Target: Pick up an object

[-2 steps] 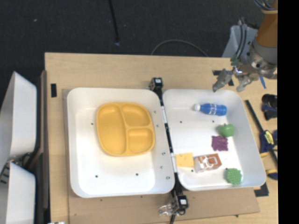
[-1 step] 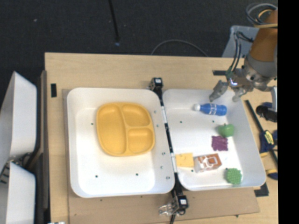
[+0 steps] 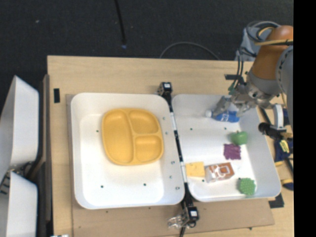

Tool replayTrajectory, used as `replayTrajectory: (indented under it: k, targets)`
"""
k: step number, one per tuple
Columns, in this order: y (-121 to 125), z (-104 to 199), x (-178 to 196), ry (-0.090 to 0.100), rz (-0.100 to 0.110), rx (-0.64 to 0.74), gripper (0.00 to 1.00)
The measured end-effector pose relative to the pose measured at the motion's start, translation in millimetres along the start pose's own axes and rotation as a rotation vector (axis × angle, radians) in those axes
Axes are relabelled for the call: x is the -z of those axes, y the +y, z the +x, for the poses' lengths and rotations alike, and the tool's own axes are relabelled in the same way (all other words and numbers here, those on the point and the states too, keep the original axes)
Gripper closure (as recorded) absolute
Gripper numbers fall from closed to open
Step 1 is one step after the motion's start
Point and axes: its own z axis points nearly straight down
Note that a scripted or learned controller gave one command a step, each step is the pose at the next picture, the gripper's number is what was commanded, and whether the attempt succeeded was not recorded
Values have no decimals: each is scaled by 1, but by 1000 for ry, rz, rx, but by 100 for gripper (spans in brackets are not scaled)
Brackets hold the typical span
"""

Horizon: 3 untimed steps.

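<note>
A blue object (image 3: 226,116) lies at the far side of the right bin (image 3: 197,132), with the gripper (image 3: 228,105) lowered onto it; whether the claw is clenched cannot be told. Judged so, the pick is unfinished: nothing is raised, and the green ball (image 3: 240,137) and purple piece (image 3: 232,151) lie nearer, untouched.

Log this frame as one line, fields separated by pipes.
gripper low in right bin, at blue object | grasp: cannot tell | yellow divided plate in left bin | other objects untouched

A light wooden bench top (image 3: 113,73) stands on a dark grey carpet floor (image 3: 74,19). A thin black cable (image 3: 118,14) lies on the floor at the far side.
</note>
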Motion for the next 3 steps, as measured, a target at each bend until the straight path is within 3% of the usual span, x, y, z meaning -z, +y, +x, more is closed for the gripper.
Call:
replayTrajectory:
  k: [1,2,3]
  targets:
    - [5,-3,-22,-5,-19,1,0]
    - [5,-4,-10,-2,-10,3,100]
    - [11,3,49,0,-12,4,100]
